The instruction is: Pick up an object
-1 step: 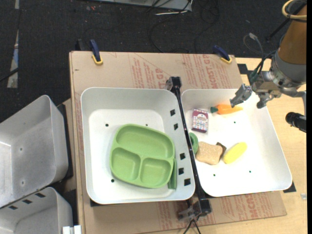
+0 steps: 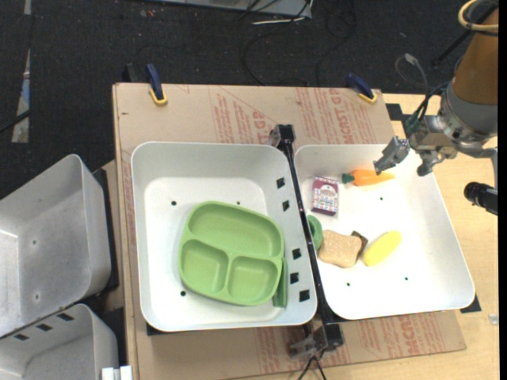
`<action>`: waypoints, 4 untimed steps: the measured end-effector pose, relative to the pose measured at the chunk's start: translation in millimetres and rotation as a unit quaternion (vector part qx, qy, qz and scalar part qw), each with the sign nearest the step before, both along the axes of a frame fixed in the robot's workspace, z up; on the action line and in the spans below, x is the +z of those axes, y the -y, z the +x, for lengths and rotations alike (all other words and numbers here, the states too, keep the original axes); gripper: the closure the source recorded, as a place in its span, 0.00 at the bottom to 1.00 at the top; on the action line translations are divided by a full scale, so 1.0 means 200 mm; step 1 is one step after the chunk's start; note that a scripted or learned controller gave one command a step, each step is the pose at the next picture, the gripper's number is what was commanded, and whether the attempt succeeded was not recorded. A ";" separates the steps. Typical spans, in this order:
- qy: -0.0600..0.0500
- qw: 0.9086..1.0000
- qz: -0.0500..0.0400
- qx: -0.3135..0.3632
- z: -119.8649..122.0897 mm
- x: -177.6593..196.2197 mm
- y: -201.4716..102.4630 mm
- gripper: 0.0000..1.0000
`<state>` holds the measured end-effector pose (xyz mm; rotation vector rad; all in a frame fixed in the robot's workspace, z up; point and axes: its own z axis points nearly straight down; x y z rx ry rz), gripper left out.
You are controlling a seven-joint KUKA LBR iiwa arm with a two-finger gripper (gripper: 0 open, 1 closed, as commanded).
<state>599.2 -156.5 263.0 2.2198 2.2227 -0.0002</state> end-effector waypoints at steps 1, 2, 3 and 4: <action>-0.003 1.000 0.000 -0.002 -0.01 -0.31 0.03 0.00; -0.002 1.000 0.000 -0.002 -0.04 -0.60 0.07 0.00; -0.001 1.000 0.000 -0.001 -0.04 -0.86 0.07 0.00; 0.001 1.000 0.000 -0.001 -0.04 -0.80 0.07 1.00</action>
